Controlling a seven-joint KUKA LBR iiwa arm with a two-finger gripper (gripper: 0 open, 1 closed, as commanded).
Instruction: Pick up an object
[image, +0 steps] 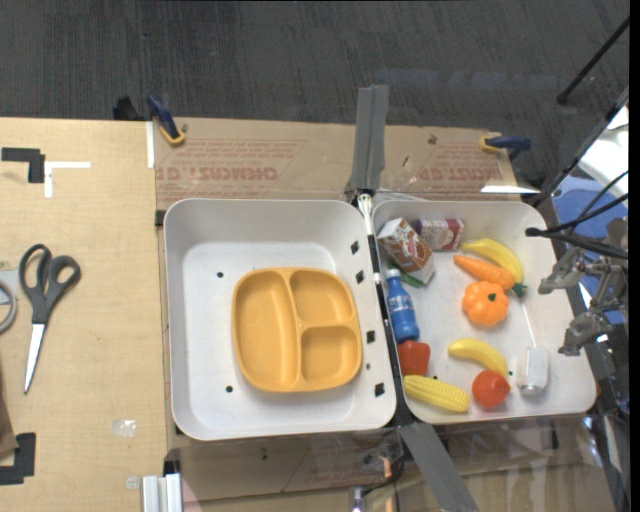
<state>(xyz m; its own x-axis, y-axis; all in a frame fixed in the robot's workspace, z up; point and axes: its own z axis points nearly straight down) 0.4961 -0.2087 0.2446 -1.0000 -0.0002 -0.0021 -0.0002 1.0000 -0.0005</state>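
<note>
Sitting side by side on the bench, the left bin (190, 320) holds a yellow divided plate (297, 328), well away from the gripper (578, 300) at the right bin's (560, 395) far edge. Whether the jaws are open or shut cannot be told. Nearest them lie a white cup (532, 369), orange pumpkin (486, 303) and red tomato (490, 389); the blue bottle (402, 310) lies farther off.

We see even, bright overhead light, soft shadows only. Mild glare on the two shallow white plastic bins (190, 330); a blown-out patch at the upper right edge. Focus slightly soft throughout.
</note>
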